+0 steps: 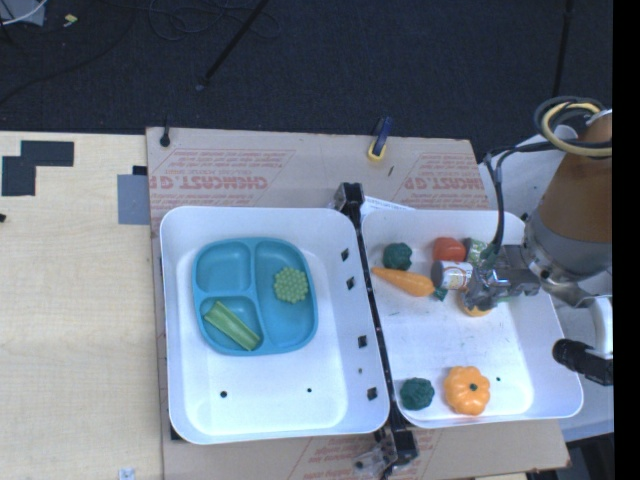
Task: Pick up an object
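Grey gripper (478, 286) hangs low in the right bin (560, 388) among clustered toys; grip not discernible. Carrot (403, 281) just beside — best target. Descend squarely, close across its narrow width — avoid the red tomato (449, 249).

I count two white bins (190, 368), one blue plate (215, 268) carrying one bunch of peas (291, 285) and one celery piece (231, 325), and in the right bin two broccoli (397, 256), one carrot (403, 281), one tomato (449, 249) and one pumpkin (467, 389).
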Motion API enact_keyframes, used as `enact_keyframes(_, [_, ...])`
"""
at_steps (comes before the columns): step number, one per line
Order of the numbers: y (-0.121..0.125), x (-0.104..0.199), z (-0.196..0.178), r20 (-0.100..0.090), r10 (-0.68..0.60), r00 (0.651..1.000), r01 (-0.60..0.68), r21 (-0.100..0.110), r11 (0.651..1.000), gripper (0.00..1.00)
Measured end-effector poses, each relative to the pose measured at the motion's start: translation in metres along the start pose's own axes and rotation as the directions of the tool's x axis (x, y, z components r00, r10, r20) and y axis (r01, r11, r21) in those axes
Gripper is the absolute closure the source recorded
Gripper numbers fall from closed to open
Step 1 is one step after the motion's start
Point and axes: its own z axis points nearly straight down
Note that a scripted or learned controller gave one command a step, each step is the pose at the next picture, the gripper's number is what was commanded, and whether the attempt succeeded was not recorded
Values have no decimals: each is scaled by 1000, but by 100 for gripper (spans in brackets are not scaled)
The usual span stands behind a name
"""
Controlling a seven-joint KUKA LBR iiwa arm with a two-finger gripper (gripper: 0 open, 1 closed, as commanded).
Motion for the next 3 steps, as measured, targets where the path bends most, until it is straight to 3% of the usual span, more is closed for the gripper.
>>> enact_keyframes(2, [59, 91, 7, 1, 0, 1000, 0, 0, 1000, 100])
enact_keyframes(3, [76, 144, 19, 2, 1, 1000, -1, 1, 1000, 100])
